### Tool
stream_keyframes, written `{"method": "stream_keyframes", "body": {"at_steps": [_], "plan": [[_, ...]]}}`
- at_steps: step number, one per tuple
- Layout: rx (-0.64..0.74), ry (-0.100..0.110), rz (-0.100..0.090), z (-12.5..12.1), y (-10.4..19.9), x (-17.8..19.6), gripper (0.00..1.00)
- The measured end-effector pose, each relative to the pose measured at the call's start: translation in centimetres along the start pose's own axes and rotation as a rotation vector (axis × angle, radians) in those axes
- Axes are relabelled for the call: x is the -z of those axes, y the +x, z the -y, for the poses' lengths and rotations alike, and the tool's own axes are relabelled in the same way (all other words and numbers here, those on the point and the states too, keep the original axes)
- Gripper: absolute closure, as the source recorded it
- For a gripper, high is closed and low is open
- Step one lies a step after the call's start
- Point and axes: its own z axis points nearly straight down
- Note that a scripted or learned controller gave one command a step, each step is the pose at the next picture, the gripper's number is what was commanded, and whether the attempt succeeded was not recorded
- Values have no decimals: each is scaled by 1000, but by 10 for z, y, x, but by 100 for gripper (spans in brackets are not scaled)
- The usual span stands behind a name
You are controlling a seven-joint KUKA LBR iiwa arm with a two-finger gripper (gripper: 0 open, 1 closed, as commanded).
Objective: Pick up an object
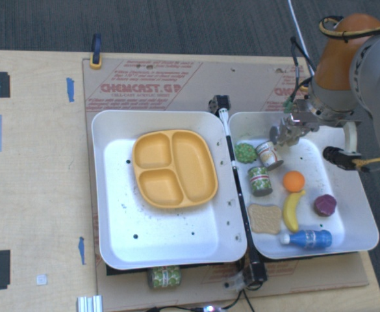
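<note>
A: What's the biggest thing down there?

B: The pale wooden bench [34,194], with a printed cardboard sheet [177,83] under 2 shallow white plastic bins. The left bin [112,239] holds a yellow plastic plate with 3 compartments [175,168], lying flat near the bin's middle.

A: And the arm?

B: The grey arm with its orange band [345,57] reaches in from the right, over the far end of the right bin [362,229]. Its two-finger gripper [282,135] hangs just above a small tilted tin can with a pale label [267,155]. Whether the gripper is open or closed, I cannot tell.

A: What else lies in that bin?

B: A blue plastic bottle [308,239] on its side at the near edge, a yellow banana [291,210] just above it, and a tan slice of bread [265,218] beside the banana. Then a green-labelled can [260,181], a green leafy ball [245,152] at the far left, an orange fruit [294,181], and a purple round fruit [325,205] nearer the right wall.

A: Anything outside the bins?

B: 1 more green can [164,277] lies on its side below the left bin.
</note>
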Motion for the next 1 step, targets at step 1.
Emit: {"method": "stream_keyframes", "body": {"at_steps": [1], "plan": [[3, -41, 3, 57, 22, -47, 100]]}}
